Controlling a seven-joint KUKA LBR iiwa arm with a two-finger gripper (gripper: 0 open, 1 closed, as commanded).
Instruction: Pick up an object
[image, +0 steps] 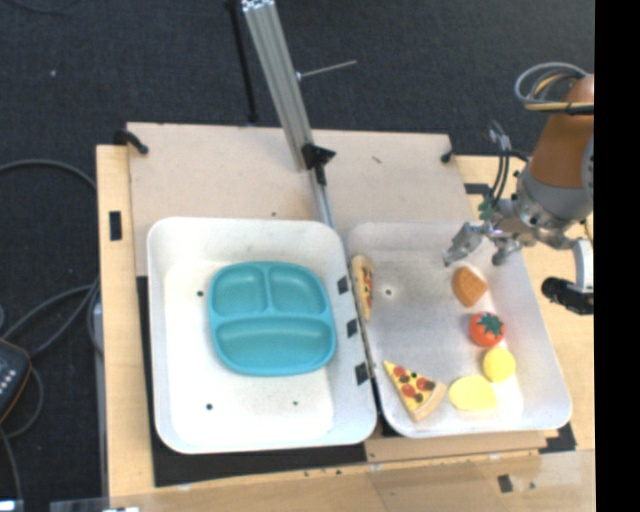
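Arm comes in from the right edge, orange band up top near the corner, grey wrist below it angled down and left toward the right bin (560, 400). Pincer (482, 250) hangs over that bin's upper right part, both fingers spread wide: one tip out left, the other lower right. Nothing between them. It's open and holds nothing.

Just below the pincer, near but apart from the tips, lies a tan bread roll-like toy (469, 286) on the bin floor. Further down: a toy tomato w/ green top (486, 329), then a small yellow piece (499, 364) just beside a larger yellow lemon-like piece (472, 394), the two look touching. A toy pizza slice (415, 388) lies left of those, near the bin's front left. A long thin toy (362, 286), maybe a hot dog, rests along the bin's left wall.

Left bin (165, 300) carries a teal divided plate (270, 318), three compartments, flat, about centre.

Both bins sit side by side on the worktop (115, 330), a metal rail (282, 85) slanting up behind them.
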